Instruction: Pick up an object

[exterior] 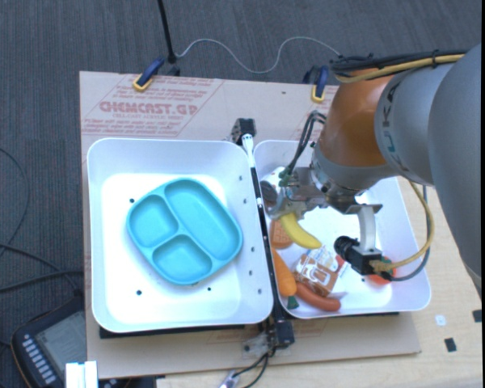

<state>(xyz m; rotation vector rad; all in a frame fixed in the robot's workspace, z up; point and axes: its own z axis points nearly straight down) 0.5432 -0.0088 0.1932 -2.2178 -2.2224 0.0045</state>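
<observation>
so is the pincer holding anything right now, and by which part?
Cannot tell. The pincer sits low in the right bin, right above the toy banana, but the wrist hides any contact.
</observation>
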